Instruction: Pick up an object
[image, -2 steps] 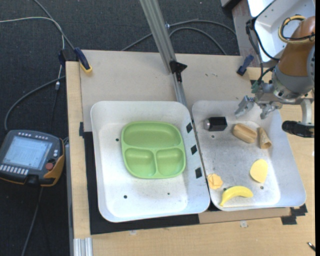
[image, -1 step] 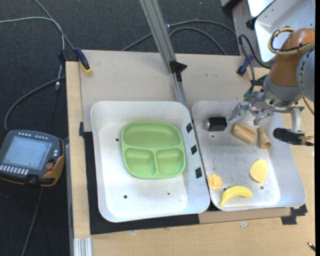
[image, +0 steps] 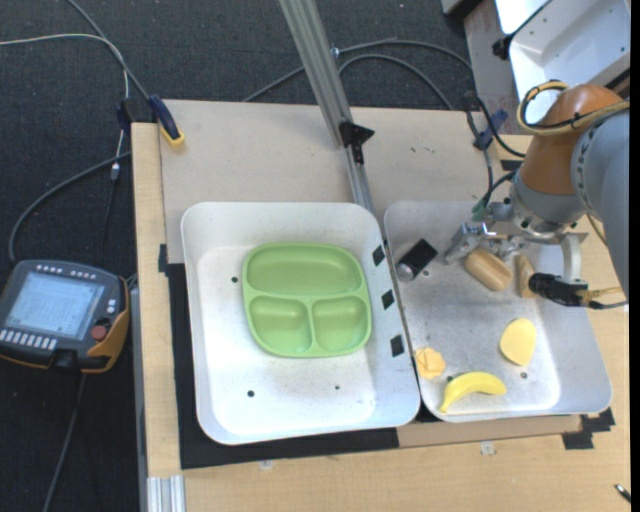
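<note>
Nearest lay a banana (image: 473, 387) in the right bin (image: 590, 390). Up that bin, the gripper (image: 497, 262) hung over a tan bread roll (image: 487, 269); finger state unclear. No legible writing.

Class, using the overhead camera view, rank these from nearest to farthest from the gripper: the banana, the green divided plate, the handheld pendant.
1. Yellow plastic banana, right bin's front, below the gripper.
2. Green divided plastic plate, left bin.
3. Grey handheld pendant, far left on the floor.
</note>
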